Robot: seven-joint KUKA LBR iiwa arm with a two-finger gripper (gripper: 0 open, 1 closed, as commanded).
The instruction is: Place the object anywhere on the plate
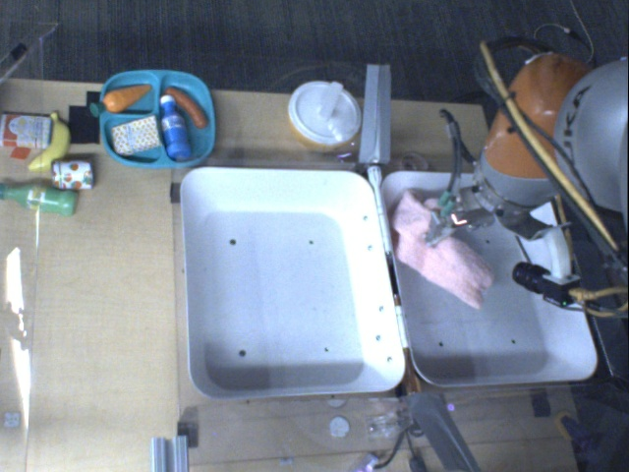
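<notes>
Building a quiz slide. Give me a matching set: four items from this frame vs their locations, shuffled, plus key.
Things:
1. pink cloth
2. blue bottle
3. banana
4. white lidded cup

Places:
A. on the bench at the far left
B. in the right bin
C. in the blue divided tray
D. on the bench behind the bins

Pairs: 1-B, 2-C, 3-A, 4-D

Likely a robotics lab: wooden bench, two white bins, cabled arm, toy food.
</notes>
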